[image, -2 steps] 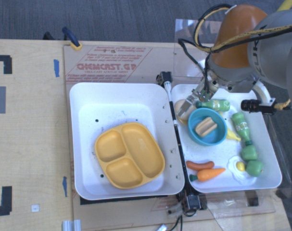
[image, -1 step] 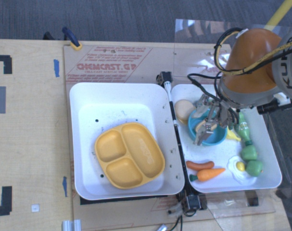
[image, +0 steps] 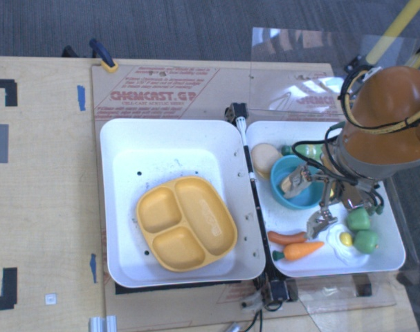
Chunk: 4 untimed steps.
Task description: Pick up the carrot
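Your claw [image: 322, 221] is hanging over the right bin [image: 396, 254], fingers spread apart and gripping nothing. The carrot [image: 301, 250] is lying just below it, toward the lower right of the frame, beside a red sausage [image: 287, 238]. A yellow divided plate [image: 187, 223] is sitting in the left bin [image: 126, 151].

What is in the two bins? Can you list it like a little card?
left bin: yellow tray with three sections
right bin: carrot, red sausage, blue bowl, egg, fried egg, two green fruits
pincer: above the carrot, not holding it
arm: over the right bin
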Motion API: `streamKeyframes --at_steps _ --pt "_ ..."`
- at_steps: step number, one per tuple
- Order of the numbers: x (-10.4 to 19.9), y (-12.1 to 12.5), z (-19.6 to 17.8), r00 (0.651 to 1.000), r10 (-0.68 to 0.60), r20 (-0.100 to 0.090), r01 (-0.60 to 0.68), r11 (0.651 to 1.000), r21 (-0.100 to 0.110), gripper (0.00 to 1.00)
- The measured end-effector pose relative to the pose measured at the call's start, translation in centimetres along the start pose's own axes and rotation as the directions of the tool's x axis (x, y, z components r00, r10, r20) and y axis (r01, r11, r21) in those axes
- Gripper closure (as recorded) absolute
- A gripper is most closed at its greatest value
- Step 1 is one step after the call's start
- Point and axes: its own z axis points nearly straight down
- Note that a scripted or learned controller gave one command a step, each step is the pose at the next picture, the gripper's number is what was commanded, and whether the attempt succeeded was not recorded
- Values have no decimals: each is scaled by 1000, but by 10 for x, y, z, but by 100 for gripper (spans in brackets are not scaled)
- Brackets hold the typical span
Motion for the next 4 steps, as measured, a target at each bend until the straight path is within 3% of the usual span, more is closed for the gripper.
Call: streamKeyframes --at_steps 1,2,3,4 --pt "13 -16 17 938 -348 -1 348 938 -1 0" --pt "22 -34 28 812 -583 -1 583 812 -3 0" --pt "31 -67 116 791 -611 6 611 791 6 0" --pt "-74 18 23 934 -356 14 356 935 3 0"
